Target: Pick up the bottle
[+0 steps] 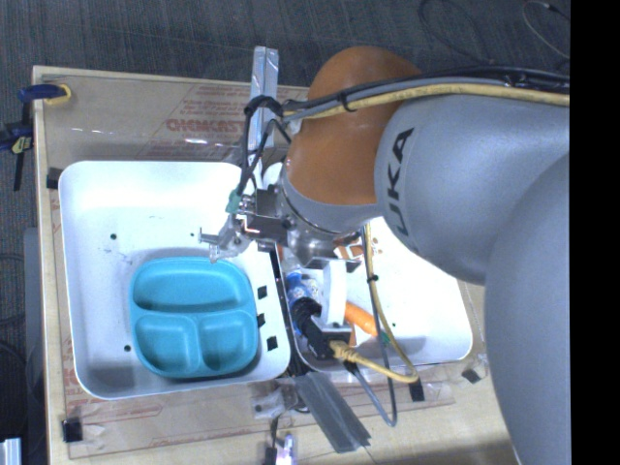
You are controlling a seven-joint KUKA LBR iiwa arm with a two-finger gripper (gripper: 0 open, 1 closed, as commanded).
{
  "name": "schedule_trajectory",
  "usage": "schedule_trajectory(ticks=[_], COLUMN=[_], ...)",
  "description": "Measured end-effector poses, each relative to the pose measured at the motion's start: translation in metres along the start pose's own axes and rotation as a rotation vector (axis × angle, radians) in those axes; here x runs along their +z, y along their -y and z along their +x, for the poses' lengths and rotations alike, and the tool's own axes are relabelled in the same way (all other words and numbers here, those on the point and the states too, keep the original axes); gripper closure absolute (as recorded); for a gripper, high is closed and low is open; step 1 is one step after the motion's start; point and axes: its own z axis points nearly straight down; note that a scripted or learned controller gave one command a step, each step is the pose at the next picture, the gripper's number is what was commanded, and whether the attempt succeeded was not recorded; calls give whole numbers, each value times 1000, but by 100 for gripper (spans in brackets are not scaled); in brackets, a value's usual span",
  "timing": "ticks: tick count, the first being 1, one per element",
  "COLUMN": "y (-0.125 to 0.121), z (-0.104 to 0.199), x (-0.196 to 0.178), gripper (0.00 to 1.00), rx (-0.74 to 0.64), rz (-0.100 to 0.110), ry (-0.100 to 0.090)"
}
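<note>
tray point(197, 319) in left bin point(87, 211)

Left bin point(97, 289): white plastic by the look of it, smooth, slight sheen. Right bin point(441, 323): same white smooth finish. Divided tray point(194, 320): turquoise plastic, smooth, satin, soft highlights on the ridges. Arm casing point(484, 182): grey, smooth, semi-gloss; orange band point(334, 129) glossy. Bench top point(126, 105): pale wood-like board under a clear glossy sheet with glare. Cables point(446, 87): rubbery matt sheath. Floor point(145, 17): dark, rough carpet-like weave. Bottle point(298, 287): glossy, material unclear.
</note>
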Motion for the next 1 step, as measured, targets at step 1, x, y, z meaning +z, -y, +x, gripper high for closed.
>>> schedule_trajectory(ticks=[1], y=[-3], z=[83], x=[-48], gripper=[0], rx=[-259], rz=[0], ry=[2])
